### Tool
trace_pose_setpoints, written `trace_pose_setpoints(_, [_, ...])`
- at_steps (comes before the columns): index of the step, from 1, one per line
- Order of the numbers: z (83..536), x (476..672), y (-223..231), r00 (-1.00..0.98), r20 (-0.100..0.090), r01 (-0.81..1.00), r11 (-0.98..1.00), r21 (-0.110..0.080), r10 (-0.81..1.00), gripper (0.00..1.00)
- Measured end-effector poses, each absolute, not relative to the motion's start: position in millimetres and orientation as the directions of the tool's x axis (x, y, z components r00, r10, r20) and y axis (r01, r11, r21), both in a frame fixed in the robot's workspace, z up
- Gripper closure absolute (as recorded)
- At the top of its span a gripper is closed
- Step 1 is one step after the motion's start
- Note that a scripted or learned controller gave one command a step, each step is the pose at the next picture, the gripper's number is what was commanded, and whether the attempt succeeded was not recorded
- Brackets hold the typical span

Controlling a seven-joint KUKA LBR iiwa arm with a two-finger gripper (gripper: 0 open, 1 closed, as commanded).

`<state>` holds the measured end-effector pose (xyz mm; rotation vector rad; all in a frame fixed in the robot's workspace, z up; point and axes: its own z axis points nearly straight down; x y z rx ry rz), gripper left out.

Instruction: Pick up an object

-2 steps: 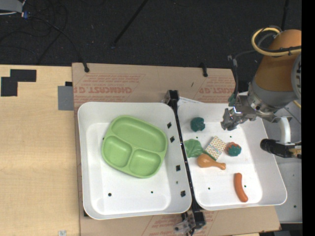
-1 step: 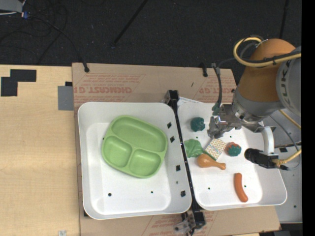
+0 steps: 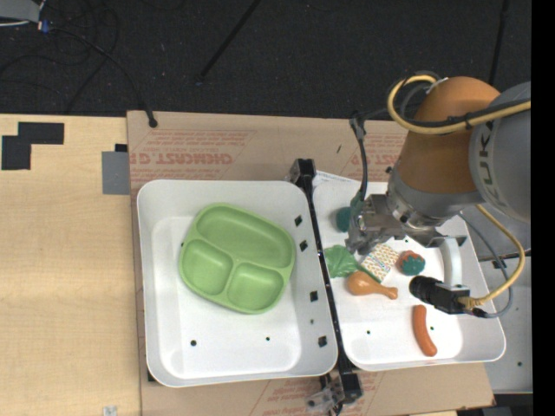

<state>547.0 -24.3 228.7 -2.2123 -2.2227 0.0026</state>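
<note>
Toys crowd my right bin (image 3: 486, 350), where the gripper (image 3: 362, 237) hangs over the green scrap (image 3: 340, 259) near its left wall and the drumstick (image 3: 371, 286), a light, stiff, slick plastic I'd pinch across the thick end; jaw state I cannot tell.

There's the arm (image 3: 507, 159), a thick grey shell with dark lettering on its side, and a broad, rounded orange band (image 3: 444, 137) bulging above the wrist. A yellow cable (image 3: 408, 94) loops over the top of that band, and another trails below beside a black connector (image 3: 438, 295). At the wrist, a grey metal gripper (image 3: 368, 228) of blocky parts.
</note>
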Motion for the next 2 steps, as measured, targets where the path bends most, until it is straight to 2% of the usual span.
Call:
trace_pose_setpoints(1, [232,528.6,34,-0.006,0.003,1.000,0.006,-0.006,1.000,1.00])
trace_pose_setpoints(2, [218,501.7,79,-0.005,0.001,1.000,0.005,-0.008,1.000,1.00])
